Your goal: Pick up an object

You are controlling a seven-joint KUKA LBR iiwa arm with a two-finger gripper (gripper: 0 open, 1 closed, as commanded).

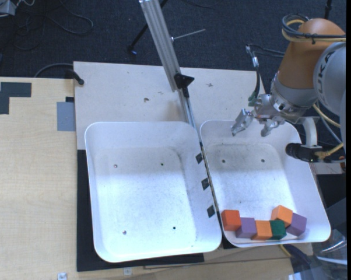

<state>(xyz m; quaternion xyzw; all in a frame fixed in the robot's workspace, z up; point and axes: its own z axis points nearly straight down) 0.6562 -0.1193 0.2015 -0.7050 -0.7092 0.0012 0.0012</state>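
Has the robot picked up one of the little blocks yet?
Not yet. The two-finger gripper hangs open over the far end of the right white bin with nothing between its fingers. The small orange, purple and green blocks all lie at the bin's near end. Reaching down and grabbing one is left.

All the blocks (264, 223) sit bunched in the right bin's (304, 174) near corner, well away from the left bin (105, 156); the gripper (254, 125) hangs over that right bin's far rim.
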